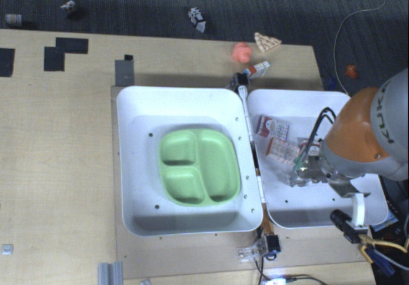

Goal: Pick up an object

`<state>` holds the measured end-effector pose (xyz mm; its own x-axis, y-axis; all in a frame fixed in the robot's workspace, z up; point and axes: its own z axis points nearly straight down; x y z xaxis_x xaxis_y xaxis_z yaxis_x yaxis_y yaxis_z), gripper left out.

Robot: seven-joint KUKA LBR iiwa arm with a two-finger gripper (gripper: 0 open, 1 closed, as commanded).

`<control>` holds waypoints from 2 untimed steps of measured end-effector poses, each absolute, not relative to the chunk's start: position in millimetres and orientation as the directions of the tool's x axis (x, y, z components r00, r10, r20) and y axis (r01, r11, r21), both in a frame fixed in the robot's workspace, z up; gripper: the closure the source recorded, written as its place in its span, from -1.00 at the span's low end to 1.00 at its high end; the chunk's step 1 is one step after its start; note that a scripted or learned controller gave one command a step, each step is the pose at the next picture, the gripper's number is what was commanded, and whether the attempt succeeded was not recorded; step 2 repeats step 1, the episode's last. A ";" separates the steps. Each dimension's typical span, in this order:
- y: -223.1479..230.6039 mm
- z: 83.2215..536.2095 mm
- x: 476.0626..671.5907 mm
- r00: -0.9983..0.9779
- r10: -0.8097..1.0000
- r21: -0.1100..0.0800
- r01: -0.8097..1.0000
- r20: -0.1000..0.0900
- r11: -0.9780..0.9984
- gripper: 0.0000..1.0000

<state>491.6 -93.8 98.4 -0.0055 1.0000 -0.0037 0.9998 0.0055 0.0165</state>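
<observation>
Where the arm (pixel 367 133) reaches in from the right of the camera view, its orange band and grey wrist hang over the right bin (pixel 287 213), and the gripper (pixel 305 172) points down toward the middle of that bin's floor. Whether the gripper is apart or together cannot be told from here, as the wrist hides most of it. Nothing can be seen held in it.

Just to the left of the gripper, in the upper left part of the right bin, lies a clear plastic packet (pixel 276 140) with red and white printing; its crinkled lower right edge is near or touching the gripper, though which of the two cannot be made out.

The left bin (pixel 137 149) sits beside the right one, their rims touching along the middle. A light green plate (pixel 199 165) with three compartments lies flat in the middle of the left bin.

Both bins rest on a pale wooden table (pixel 57 169). Near the table's far edge, above the bins, sit a pink ball (pixel 241 52) and, just to its right, a tan triangular piece (pixel 267 41). A small tube (pixel 259 69) with a red end lies just below them, close to the bins' top corners. A black cable (pixel 323 119) loops up from the wrist.
</observation>
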 end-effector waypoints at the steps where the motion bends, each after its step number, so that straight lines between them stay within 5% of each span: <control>1: -184.0 194.8 487.6 -0.003 1.000 0.004 1.000 -0.002 0.003 1.00; 2: -184.0 194.8 487.6 -0.003 1.000 0.004 1.000 -0.002 0.003 1.00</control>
